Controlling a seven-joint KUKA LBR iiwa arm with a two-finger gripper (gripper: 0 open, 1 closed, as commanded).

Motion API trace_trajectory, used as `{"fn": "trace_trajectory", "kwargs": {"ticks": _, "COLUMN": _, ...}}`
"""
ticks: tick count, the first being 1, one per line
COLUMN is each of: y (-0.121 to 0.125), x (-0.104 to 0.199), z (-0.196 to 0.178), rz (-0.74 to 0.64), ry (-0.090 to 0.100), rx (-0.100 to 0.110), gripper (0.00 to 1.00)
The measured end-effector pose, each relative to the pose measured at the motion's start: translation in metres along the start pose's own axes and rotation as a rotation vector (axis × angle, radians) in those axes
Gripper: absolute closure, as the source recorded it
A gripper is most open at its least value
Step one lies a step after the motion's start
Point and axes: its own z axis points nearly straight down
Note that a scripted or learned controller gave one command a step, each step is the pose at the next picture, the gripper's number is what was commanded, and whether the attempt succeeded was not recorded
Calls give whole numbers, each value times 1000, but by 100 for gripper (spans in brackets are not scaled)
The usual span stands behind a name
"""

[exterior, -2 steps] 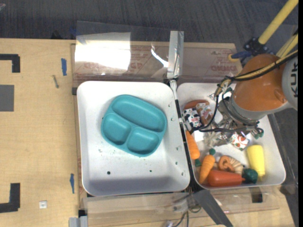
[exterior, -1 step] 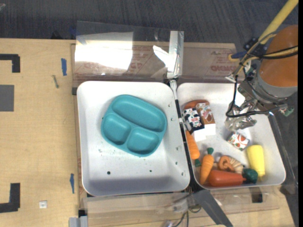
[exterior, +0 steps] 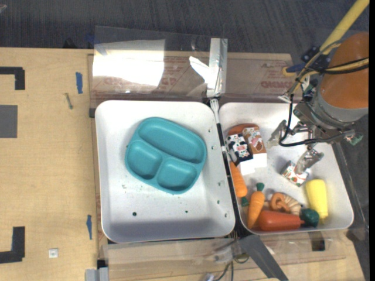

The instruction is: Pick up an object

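— So where does the gripper (exterior: 304,163) stand at this point?

— It hangs low in the right bin (exterior: 343,174), just above the yellow corn-like toy (exterior: 317,196). Something small and whitish sits at its tip, but whether the tool is closed on it or merely over it cannot be told.

— And the other candidates?

— They crowd the bin's near wall: a carrot (exterior: 255,206), a red pepper-like toy (exterior: 280,220), a patterned packet (exterior: 243,143). The teal divided plate (exterior: 166,154) lies alone in the left bin (exterior: 111,174).

— How should the arm do this well?

— Probably it should descend squarely over one isolated item, close fully, then lift straight up, clear of the neighbours.
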Motion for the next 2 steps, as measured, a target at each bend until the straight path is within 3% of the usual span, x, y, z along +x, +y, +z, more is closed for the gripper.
{"fn": "trace_trajectory", "kwargs": {"ticks": 1, "y": 48, "x": 18, "z": 97, "rz": -184, "ry": -3, "rx": 4, "gripper": 0}}
{"fn": "trace_trajectory", "kwargs": {"ticks": 2, "y": 71, "x": 37, "z": 96, "rz": -263, "ry": -5, "rx": 13, "gripper": 0}}
